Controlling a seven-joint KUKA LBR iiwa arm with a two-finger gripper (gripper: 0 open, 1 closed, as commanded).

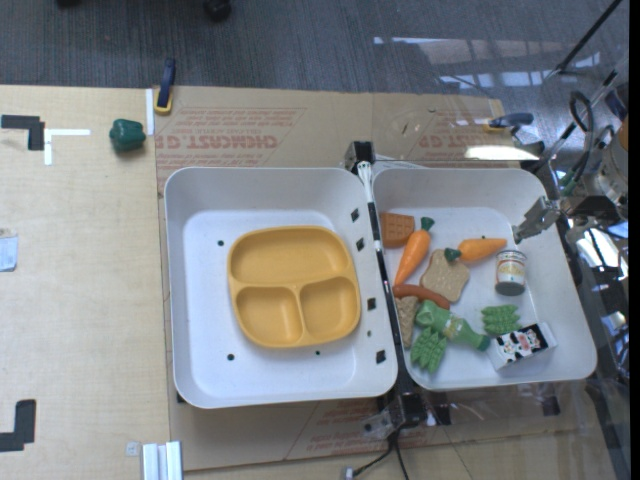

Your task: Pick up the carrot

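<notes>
Two orange carrots with green tops lie in the right bin [560,268]. One carrot [412,254] lies lengthwise near the bin's left wall, its top pointing away. The other carrot [483,250] lies crosswise in the middle, its green top to the left. My gripper [528,224] hangs at the bin's right side, just right of and slightly above the crosswise carrot and apart from it. Nothing shows in its grasp.
The right bin also holds a brown waffle [397,228], a bread slice [446,278], a red sausage [420,293], a small can [510,271], green vegetables [432,336] and a cow-print carton [522,345]. A yellow divided plate [295,285] sits in the left bin [190,268].
</notes>
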